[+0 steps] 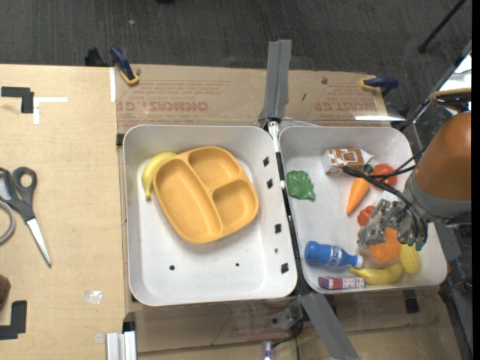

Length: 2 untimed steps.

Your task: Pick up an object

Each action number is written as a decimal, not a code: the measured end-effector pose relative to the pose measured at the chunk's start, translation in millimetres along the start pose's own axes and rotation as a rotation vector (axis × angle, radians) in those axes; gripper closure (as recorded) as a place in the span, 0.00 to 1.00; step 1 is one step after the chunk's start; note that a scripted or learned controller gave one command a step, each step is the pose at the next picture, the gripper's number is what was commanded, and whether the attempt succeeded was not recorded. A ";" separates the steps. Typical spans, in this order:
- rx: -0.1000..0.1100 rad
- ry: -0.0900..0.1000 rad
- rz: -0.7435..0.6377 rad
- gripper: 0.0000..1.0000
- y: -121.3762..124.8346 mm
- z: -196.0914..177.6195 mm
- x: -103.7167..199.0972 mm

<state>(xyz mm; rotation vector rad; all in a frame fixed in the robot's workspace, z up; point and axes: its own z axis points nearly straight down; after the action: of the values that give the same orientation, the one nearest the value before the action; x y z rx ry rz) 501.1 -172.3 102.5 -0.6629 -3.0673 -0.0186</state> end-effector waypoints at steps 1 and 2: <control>0.010 -0.008 -0.121 1.00 78.8 -88.3 41.4; 0.010 -0.008 0.023 1.00 73.2 11.2 -0.5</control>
<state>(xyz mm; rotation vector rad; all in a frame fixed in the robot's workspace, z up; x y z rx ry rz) 531.8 -105.7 92.0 -0.6990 -3.0651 0.0003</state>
